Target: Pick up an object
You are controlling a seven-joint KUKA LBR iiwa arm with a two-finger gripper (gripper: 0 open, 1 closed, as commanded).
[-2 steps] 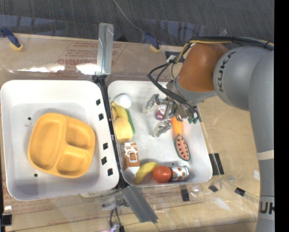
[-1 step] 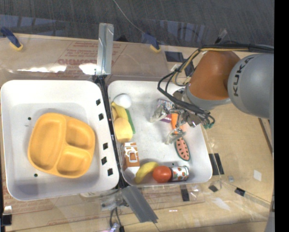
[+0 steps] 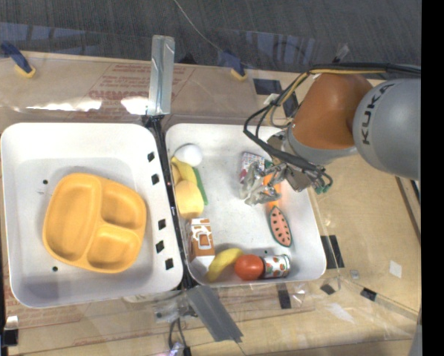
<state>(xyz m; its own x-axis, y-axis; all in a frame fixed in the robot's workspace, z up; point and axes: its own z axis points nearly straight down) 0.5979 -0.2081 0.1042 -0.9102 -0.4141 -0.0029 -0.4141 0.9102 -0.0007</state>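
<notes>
The arm's gripper (image 3: 265, 184) is down inside the right bin (image 3: 229, 136), so the step in hand looks like the reach or the closing on something, not yet a lift. Its tip sits at a small cluster near the bin's middle: a crinkled silvery packet (image 3: 250, 166) and a bit of orange beside it, which may be a small toy, though the wrist crowds the spot and I cannot tell whether the claw is open, closed, or has anything in it. If a grasp is intended there, the next move calls for a firm close on the packet and a straight rise clear of the bin wall. Just below the gripper lies a watermelon slice (image 3: 281, 226), apart from it. Along the bin's left wall are a white ball (image 3: 188, 154), a yellow-and-green sponge-like block (image 3: 190, 190) and a small brown carton (image 3: 201, 238); along the near wall, a banana (image 3: 222, 264), a tomato (image 3: 249, 266) and a small can (image 3: 277, 265), touching in a row. The left bin (image 3: 29, 143) holds a yellow divided tray (image 3: 94, 221).
</notes>
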